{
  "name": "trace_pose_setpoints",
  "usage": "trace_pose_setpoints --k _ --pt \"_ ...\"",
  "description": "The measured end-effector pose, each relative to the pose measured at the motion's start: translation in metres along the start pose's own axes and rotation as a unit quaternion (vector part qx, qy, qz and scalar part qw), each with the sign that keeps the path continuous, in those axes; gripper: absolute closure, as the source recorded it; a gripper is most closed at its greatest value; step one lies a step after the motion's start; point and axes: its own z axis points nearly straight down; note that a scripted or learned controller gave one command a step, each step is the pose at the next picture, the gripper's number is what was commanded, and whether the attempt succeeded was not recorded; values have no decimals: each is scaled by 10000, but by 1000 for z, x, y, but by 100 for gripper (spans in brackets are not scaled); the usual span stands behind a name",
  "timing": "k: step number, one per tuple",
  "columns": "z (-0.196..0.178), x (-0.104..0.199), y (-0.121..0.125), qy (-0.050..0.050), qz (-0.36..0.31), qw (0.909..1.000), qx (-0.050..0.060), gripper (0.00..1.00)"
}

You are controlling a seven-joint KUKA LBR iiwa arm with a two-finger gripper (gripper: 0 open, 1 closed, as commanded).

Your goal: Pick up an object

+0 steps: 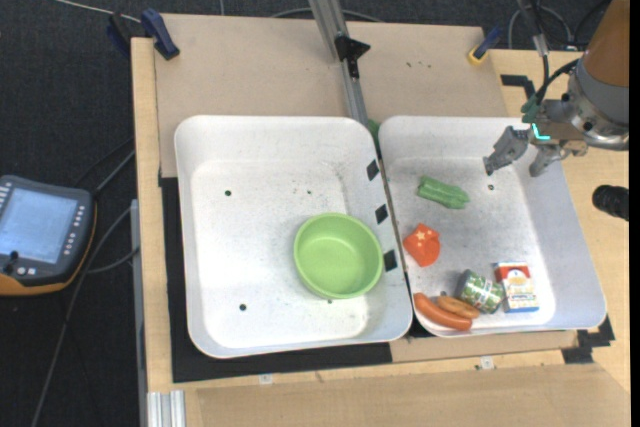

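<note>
I count two bins [270,140] on my bench. One green bowl [338,255], one pickle [442,193], one red pepper [423,245], one hot dog [444,312], one can [481,292], one small carton [516,287].

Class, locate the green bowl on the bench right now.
The green bowl sits in the left bin, at its near right side, beside the divide from the right bin.

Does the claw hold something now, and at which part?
Nothing is held: the claw hangs open above the right bin, apart from the green pickle.

bowl [338,256] in left bin [200,155]
</note>
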Motion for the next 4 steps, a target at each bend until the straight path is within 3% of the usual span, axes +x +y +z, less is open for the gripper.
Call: trace_pose_setpoints --k 1,4 --pt "0 0 0 0 0 10000 0 0" --pt "155 -12 2 3 0 10000 24 0"
